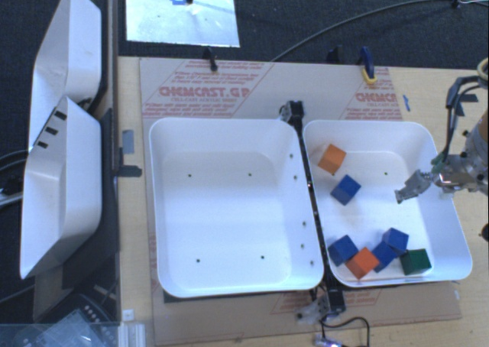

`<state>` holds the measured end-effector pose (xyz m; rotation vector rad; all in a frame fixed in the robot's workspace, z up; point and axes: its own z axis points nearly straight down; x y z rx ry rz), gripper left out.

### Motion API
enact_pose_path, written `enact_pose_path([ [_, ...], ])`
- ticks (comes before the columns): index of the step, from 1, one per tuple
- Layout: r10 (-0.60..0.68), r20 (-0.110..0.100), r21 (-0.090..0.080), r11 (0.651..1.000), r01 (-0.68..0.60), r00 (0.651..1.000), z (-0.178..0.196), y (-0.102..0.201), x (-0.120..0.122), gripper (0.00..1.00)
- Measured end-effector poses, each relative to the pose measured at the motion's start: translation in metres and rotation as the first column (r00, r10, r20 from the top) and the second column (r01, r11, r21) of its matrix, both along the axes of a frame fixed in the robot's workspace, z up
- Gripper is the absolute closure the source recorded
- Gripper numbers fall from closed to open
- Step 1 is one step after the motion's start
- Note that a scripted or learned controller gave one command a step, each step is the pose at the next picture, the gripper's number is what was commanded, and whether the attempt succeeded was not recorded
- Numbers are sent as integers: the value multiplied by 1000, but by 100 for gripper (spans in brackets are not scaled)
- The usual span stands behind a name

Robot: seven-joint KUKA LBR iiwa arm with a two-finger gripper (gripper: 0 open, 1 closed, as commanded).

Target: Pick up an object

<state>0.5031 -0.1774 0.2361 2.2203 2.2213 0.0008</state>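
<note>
A: Biggest risk from here?

B: Closing on nothing. Fingers (402, 193) poised over bare floor of the right bin (451, 219), touching no cube. Nearest: the lone blue cube (345, 189), off toward the view's left of the tip, apart.

A: And the cluster (376, 254)?

B: Below the fingers in the view, packed tight. Likely to wedge against a neighbour or shove cubes into the wall.

A: Spread or pressed together?

B: Too blurred to tell. Nothing seen between them.
</note>
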Motion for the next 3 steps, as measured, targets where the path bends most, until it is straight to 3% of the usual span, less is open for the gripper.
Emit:
enact_pose_path([
  [1, 4, -8, 3, 1000, -4, 1000, -97, 47, 46, 0],
  [2, 4, -2, 1, 1000, -4, 1000, -151, 86, 98, 0],
  [3, 0, -2, 1, 1000, 0, 1000, -150, 91, 55, 0],
])
